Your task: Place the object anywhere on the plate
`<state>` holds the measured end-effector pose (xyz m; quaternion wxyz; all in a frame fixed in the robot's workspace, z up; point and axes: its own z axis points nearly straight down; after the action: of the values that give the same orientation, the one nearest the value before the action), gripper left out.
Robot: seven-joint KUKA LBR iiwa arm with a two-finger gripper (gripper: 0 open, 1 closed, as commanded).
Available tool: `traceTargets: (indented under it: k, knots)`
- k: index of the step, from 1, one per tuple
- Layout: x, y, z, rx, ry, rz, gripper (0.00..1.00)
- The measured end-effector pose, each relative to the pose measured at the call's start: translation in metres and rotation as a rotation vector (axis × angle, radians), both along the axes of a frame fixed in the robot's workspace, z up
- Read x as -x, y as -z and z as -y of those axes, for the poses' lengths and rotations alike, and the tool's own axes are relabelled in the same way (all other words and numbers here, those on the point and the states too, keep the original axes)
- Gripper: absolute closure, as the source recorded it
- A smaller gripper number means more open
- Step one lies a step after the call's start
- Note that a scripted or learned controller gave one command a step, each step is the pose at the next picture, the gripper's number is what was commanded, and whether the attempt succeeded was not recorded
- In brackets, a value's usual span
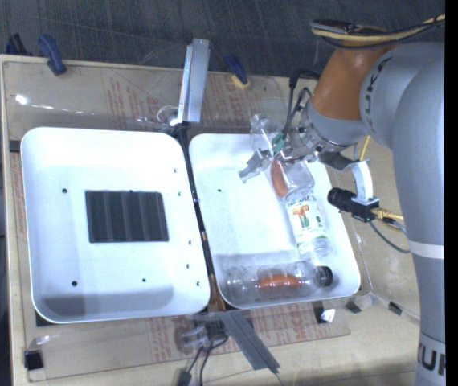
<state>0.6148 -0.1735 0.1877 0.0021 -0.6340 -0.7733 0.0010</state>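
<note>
Nearest the camera, at five o'clock, one clear bottle (277,280) lay along the right bin's (229,215) front wall, a second bottle (303,211) lay beyond it, and farther back, at two o'clock, the gripper (267,153) hovered, its fingers' state unclear, while a dark ridged plate (126,215) sat in the left bin (52,175).

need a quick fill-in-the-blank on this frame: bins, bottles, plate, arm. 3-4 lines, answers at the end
1. The dark ridged plate lies in the ____ bin.
2. The right bin holds ____ clear plastic bottles.
3. The bottle along the near wall lies on its ____.
4. The tool hangs over the ____ bin, near the labelled bottle.

Answers: left; two; side; right
</note>
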Motion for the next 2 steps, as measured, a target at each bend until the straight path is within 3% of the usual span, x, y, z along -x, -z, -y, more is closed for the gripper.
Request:
traceTargets:
  k: [1,2]
  knots:
    - [-0.042,-0.006,-0.064,0.001,-0.135,0.003,1.00]
    - [-0.042,-0.062,-0.121,0.001,-0.245,0.003,1.00]
